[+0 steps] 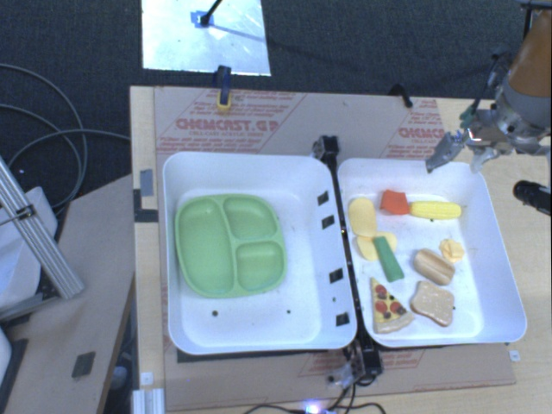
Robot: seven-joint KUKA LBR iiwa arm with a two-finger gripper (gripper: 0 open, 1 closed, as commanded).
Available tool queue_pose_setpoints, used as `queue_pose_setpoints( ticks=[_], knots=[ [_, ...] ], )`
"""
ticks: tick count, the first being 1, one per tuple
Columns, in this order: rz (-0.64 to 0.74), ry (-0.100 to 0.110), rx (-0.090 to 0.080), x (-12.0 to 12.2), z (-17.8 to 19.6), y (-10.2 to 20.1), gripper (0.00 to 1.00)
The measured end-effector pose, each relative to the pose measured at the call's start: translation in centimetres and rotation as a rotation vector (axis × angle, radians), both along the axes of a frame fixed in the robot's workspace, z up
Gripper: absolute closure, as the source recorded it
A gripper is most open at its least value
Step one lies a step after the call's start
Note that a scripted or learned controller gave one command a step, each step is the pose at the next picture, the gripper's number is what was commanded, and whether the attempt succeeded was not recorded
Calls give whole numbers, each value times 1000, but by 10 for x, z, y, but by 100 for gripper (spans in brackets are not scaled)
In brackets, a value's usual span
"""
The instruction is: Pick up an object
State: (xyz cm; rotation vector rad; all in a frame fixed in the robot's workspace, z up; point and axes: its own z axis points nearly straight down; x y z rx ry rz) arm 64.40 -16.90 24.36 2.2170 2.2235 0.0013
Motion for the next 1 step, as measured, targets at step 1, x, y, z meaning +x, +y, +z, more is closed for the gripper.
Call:
queue_pose_setpoints(
  ticks=[1],
  knots=[
    [-4,12,3,-46,-118,-8,0]
  ],
)
